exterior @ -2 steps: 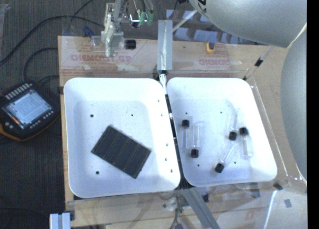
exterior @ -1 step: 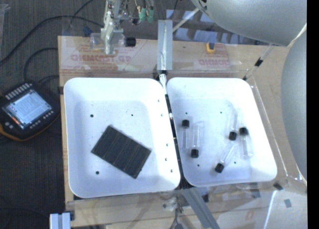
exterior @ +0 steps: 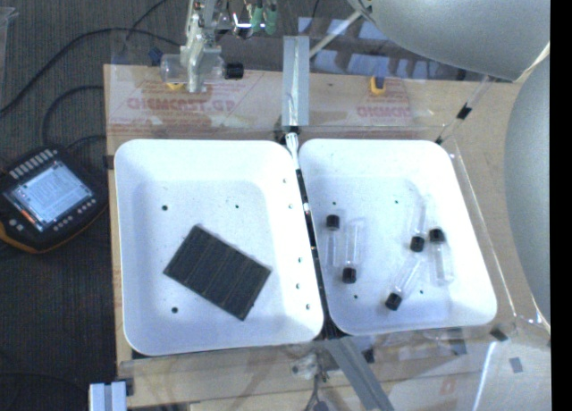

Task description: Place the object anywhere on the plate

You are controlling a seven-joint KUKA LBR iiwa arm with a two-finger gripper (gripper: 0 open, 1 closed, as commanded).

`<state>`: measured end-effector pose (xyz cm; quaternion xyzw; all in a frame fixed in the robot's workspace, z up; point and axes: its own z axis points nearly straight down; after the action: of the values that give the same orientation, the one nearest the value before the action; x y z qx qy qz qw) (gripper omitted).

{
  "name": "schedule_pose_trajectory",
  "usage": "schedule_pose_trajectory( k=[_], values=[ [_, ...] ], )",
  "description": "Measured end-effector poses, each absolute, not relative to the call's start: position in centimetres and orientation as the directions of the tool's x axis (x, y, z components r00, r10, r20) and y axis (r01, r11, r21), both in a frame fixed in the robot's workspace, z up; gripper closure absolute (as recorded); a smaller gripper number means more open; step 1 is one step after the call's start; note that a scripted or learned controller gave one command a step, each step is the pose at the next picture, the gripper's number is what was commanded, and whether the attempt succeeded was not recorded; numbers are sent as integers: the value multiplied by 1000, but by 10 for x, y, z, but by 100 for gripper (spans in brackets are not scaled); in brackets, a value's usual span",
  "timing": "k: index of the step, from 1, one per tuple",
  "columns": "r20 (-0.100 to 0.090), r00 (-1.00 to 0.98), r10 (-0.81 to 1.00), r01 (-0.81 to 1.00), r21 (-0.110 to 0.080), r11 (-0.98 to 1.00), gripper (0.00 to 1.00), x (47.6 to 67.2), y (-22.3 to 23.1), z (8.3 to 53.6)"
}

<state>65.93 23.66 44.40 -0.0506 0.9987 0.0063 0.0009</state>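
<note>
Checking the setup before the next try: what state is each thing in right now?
hand: raised beyond the bins' far edge, with a clear vial between its fingers.
dark plate: flat in the left bin, lying askew, nothing on it.
clear vials: lying on their sides in the right bin, black caps on.
teach pendant: on the floor left of the bench, screen lit.

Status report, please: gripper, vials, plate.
Gripper up beyond the bins, nothing visibly held. Vials lying in right bin. Dark plate in left bin, path clear.

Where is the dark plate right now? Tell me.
The flat dark ribbed rectangular plate lies tilted in the left white bin, toward its lower middle, across the divider from the clear black-capped vials.
</note>
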Motion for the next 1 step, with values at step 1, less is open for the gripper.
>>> schedule_pose_trajectory(
  k=[1],
  values=[
    [-3, -995, -101, -101, 16, 995, 100, 661, 238, 452]
  ],
)
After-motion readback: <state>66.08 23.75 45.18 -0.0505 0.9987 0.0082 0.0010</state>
